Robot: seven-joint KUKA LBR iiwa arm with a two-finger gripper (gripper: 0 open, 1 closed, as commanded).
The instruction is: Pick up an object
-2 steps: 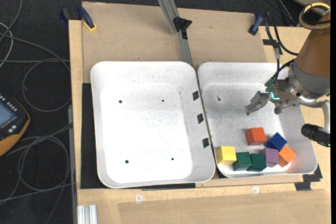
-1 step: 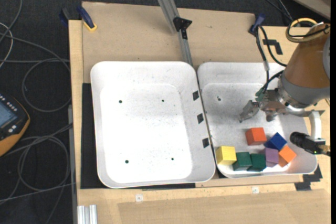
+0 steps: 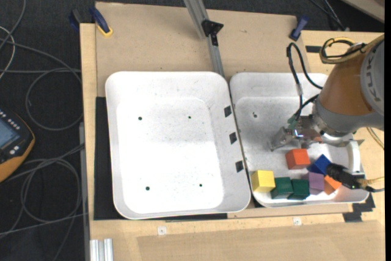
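My gripper (image 3: 287, 140) hangs low over the right bin (image 3: 263, 95), its metal fingers pointing left with bare bin floor under them. Just below and right of it lies an orange block (image 3: 297, 159). Along the bin's front edge sit a yellow block (image 3: 264, 180), two green blocks (image 3: 290, 187), a purple block (image 3: 316, 181), a blue block (image 3: 320, 164) and a small orange piece (image 3: 333, 183). I see nothing between the fingers. The arm's orange band and wrist hide the bin's right side.
The left bin (image 3: 165, 143) lies beside the right one, its floor dotted with black marks. A slanted metal bar (image 3: 195, 3) rises from between the bins at the back. Blue clamps (image 3: 101, 21) hold the bench corners. Cables trail on the carpet at left.
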